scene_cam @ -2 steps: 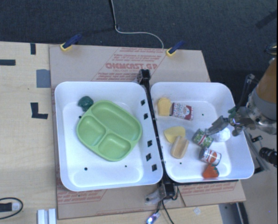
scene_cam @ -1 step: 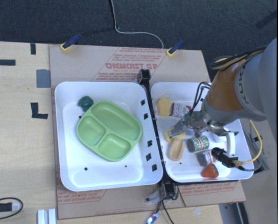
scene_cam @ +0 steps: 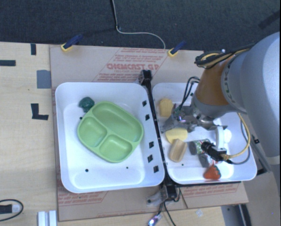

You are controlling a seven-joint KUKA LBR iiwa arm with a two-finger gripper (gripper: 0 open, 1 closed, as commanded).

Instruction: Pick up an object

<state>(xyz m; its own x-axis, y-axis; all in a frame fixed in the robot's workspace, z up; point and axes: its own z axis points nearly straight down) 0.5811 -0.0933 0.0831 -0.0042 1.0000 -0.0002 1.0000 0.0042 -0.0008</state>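
Camera view: grey arm's gripper (scene_cam: 178,119) hung low in the right shallow white bin (scene_cam: 242,175).
Jaws: state could not be told.
Objects: smooth yellow rounded lump (scene_cam: 176,135) just below the gripper; tan block (scene_cam: 177,150) beside it.
Left bin (scene_cam: 67,173): glossy green compartment plate (scene_cam: 111,131), dark green knob (scene_cam: 86,103).

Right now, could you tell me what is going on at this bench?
The grey arm reaches in over the right bin, its gripper low among several small items: yellowish pieces, a tan block and a red-orange object. Whether it holds anything cannot be told. The left bin holds a green divided plate with a dark green object beside it.
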